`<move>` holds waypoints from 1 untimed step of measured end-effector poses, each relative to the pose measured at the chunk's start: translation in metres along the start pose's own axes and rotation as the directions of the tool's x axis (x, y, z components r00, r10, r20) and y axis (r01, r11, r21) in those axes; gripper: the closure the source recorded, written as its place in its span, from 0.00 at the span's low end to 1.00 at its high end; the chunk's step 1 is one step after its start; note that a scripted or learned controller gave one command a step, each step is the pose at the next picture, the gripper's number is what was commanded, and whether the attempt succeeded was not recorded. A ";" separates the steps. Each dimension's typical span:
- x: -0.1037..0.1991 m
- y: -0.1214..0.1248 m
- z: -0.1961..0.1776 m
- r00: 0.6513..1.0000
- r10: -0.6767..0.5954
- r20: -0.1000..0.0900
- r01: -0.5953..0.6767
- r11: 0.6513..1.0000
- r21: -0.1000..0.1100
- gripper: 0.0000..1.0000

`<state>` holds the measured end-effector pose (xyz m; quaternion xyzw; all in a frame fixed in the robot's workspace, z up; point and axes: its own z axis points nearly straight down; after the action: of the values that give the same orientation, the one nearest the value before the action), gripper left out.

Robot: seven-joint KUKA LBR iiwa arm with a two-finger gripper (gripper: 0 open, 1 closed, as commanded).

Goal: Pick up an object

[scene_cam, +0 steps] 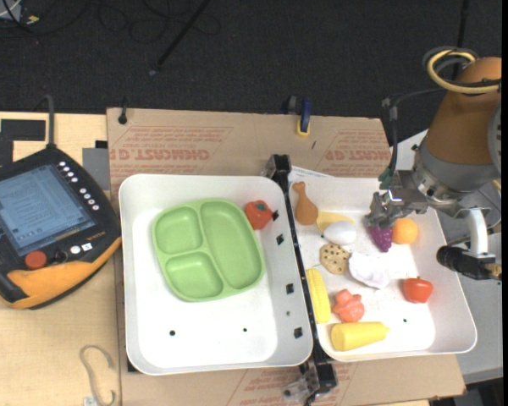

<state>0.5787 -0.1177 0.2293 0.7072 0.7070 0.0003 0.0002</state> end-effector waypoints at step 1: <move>0.031 -0.007 0.010 1.000 -0.002 -0.001 0.002 1.000 0.005 1.00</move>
<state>0.5721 -0.0863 0.2188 0.7067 0.7075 -0.0010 -0.0021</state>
